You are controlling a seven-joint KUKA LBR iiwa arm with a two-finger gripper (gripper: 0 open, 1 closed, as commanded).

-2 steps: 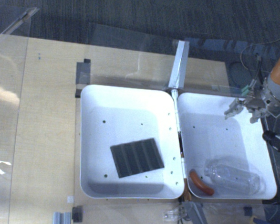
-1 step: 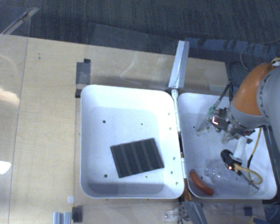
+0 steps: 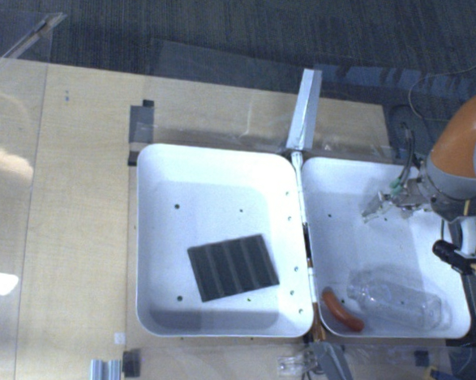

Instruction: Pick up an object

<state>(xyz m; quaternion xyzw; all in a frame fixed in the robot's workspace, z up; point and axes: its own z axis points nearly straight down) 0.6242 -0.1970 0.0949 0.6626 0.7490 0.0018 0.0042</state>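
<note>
A dark grey ribbed rectangular pad (image 3: pixel 233 267) lies flat in the left bin (image 3: pixel 165 180), toward its front. In the right bin (image 3: pixel 335 192), a clear plastic bottle (image 3: pixel 394 299) lies on its side near the front wall. A red-orange sausage-shaped object (image 3: pixel 342 309) rests in that bin's front left corner, just left of the bottle. My gripper (image 3: pixel 381 206) hangs over the back right part of the right bin. It is well behind the bottle and apart from every object, with nothing visibly held.
The arm's orange band (image 3: pixel 465 140) and grey wrist reach in from the right over the right bin's far corner. A metal divider post (image 3: pixel 304 117) stands behind the seam between the bins. Black brackets (image 3: pixel 143 122) sit at the left bin's corners.
</note>
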